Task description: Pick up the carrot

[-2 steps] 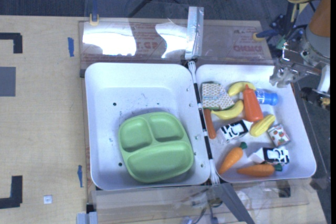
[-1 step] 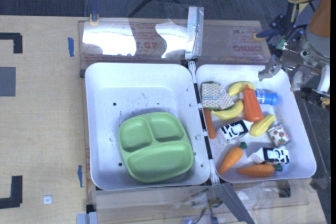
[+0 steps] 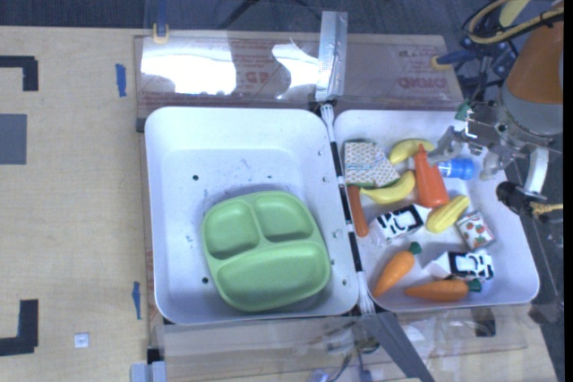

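Observation:
The right bin (image 3: 528, 282) holds several orange carrots. One carrot with a green top (image 3: 394, 271) lies near the front, and another (image 3: 437, 289) lies flat beside it along the front wall. A third (image 3: 430, 181) lies further back among the bananas. A thin one (image 3: 358, 212) rests against the bin's left wall. My gripper (image 3: 467, 153) hangs over the bin's back right part, open, with a small blue item (image 3: 460, 167) below it. It is apart from every carrot; the nearest one lies just to its left.
Yellow bananas (image 3: 394, 189), a patterned packet (image 3: 367, 162), black-and-white pieces (image 3: 399, 221) and a spotted cube (image 3: 474, 232) crowd the right bin. The left bin (image 3: 179, 148) holds a green divided plate (image 3: 264, 250). Cables and the arm stand at the right.

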